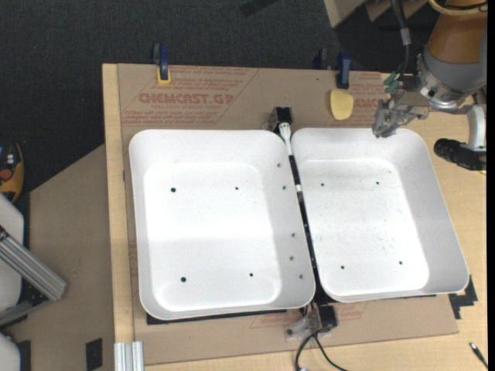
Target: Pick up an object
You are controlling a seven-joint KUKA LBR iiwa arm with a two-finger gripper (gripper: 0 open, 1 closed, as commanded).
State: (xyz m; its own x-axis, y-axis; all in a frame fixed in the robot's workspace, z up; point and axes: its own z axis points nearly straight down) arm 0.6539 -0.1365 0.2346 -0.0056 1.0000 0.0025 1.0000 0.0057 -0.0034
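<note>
The gripper (384,127) is hanging over the far edge of the right bin (433,207); whether its fingers are spread cannot be determined. A yellow object (341,103) is lying outside the bins on the board (201,99), near its far edge. The left bin (147,207) is showing bare floor, offering no pick target.

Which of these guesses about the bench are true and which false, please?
1. Two white bins sit side by side. True: left bin, right bin.
2. The gripper hangs over the left bin. False: it is at the right bin's far rim.
3. A pale yellow object lies on the board beyond the bins. True.
4. The yellow object is between the gripper's fingers. False: it lies apart, to the gripper's left in the view.
</note>
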